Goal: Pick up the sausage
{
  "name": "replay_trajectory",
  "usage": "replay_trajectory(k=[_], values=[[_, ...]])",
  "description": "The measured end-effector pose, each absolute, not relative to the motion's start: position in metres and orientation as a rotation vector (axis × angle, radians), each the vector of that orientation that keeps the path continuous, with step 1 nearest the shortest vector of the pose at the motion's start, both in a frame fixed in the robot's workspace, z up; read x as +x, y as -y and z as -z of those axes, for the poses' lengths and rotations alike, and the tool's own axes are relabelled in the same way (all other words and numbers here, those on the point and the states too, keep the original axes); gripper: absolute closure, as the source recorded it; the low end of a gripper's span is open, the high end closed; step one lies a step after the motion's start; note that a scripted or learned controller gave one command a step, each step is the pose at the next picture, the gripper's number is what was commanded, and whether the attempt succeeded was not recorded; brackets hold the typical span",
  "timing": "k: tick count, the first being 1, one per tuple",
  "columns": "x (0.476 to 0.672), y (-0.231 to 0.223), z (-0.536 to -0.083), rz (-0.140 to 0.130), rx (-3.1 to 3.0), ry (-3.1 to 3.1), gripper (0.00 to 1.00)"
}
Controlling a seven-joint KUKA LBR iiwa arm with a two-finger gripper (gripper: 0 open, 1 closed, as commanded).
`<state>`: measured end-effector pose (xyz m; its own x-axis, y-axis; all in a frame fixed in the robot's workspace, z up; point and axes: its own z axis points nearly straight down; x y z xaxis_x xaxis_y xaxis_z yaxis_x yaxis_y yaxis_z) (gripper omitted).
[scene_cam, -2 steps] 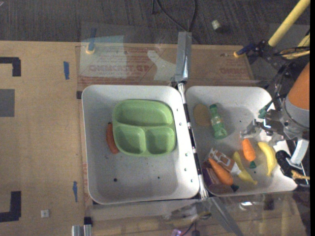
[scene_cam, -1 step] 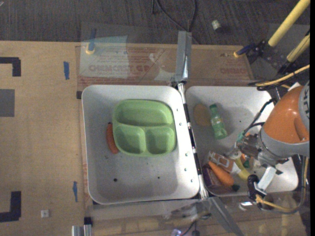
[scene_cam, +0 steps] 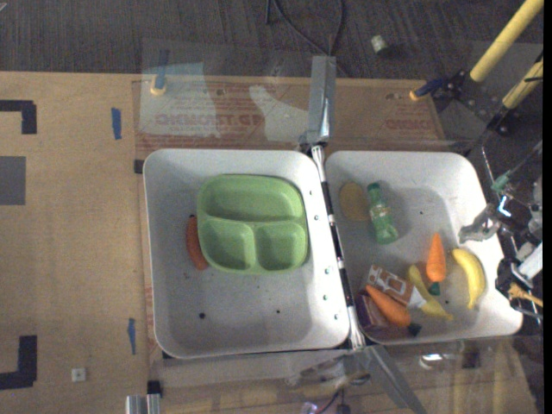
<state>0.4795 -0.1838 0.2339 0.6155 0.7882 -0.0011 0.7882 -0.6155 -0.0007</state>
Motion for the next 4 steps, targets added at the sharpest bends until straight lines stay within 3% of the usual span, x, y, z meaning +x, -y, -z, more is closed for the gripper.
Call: replay_trajectory(k=[1, 2, 3, 4], values=[[0.479, 0.147, -0.105, -0.003, -2.707, 1.589, 0.00], [0.480, 0.174, -0.218, -0.003, -2.897, 1.214, 0.00], [0.479, 0.202, -0.187, -0.006, -3.095, 0.527, 0.00], [0.498, 0.191, -0.166, -0.007, -3.078, 0.611, 0.00]])
